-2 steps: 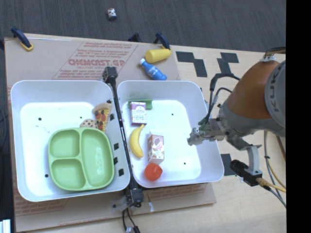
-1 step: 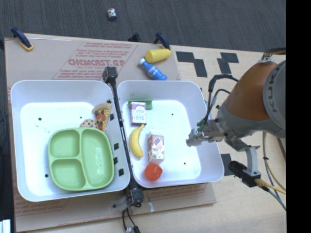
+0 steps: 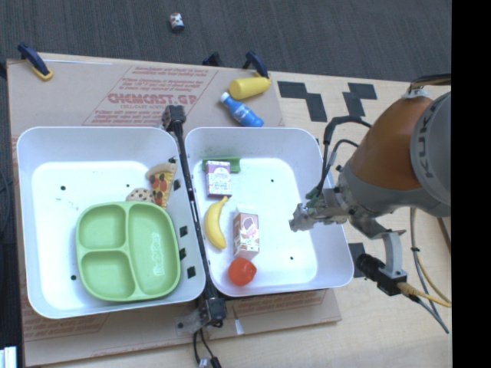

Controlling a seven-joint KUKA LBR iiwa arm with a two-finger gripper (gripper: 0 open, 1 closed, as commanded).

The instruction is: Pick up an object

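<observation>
The right bin (image 3: 307,148) holds a purple carton (image 3: 218,179) with a green piece behind it, a yellow banana (image 3: 215,222), a small pink-and-white carton (image 3: 246,233) and a red tomato-like ball (image 3: 242,271). My gripper (image 3: 301,219) hangs over the right side of this bin, well to the right of the pink carton, with nothing seen between its fingers. The grey arm with its orange band (image 3: 391,156) reaches in from the right.
The left bin (image 3: 46,148) holds a green divided plate (image 3: 126,250), a pizza slice (image 3: 161,182) and a cookie (image 3: 139,195). Behind the bins on the cardboard lie a yellow bottle (image 3: 248,87) and a blue bottle (image 3: 242,112). A black clamp (image 3: 175,116) sits between the bins.
</observation>
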